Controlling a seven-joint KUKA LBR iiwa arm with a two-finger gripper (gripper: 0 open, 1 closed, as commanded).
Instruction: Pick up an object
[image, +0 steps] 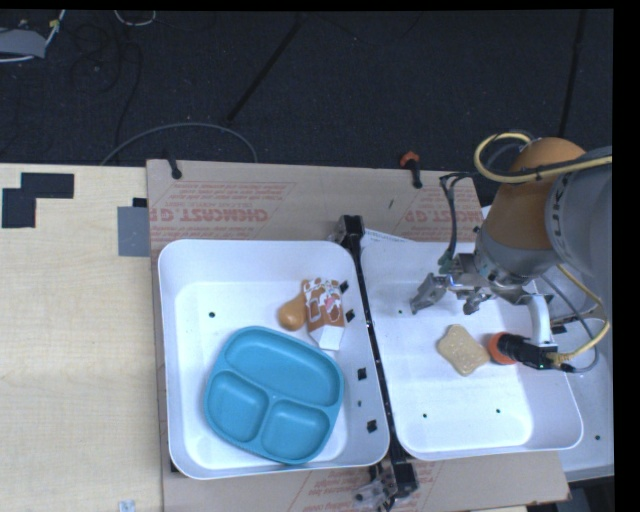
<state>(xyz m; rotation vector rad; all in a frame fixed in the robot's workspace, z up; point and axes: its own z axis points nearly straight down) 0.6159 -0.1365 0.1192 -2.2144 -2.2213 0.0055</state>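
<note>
Claw (452, 296) spread open, holding nothing, above right bin (480, 440), tan sponge (462, 350) near

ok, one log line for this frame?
claw: open, holding nothing | above right bin | tan sponge: in bin, near the claw | blue tray: left bin

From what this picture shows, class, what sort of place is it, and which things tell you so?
Probably a robotics lab test bench. A grey arm with a claw reaches over two white bins holding toy items, such as a blue divided plate, and cables trail over the dark floor.
</note>
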